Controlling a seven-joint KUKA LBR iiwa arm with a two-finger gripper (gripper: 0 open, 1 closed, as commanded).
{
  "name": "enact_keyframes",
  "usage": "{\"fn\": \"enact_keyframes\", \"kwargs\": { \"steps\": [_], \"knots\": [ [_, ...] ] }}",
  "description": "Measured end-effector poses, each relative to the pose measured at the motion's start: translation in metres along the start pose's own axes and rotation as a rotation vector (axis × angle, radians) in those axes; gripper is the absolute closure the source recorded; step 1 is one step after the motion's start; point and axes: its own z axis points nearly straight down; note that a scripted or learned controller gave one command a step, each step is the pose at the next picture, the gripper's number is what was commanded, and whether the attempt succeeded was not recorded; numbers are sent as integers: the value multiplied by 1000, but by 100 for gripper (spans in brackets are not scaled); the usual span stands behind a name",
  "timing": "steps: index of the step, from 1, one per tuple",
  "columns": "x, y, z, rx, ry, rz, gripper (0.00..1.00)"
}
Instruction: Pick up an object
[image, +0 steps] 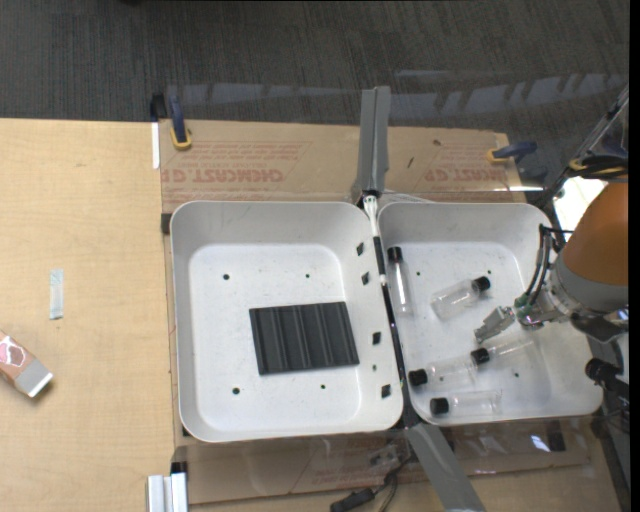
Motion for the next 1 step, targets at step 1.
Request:
{"fn": "enact_keyframes", "kwargs": {
  "steps": [1],
  "knots": [
    [-1, 0, -9, 0, 0, 3, 100]
  ]
}}
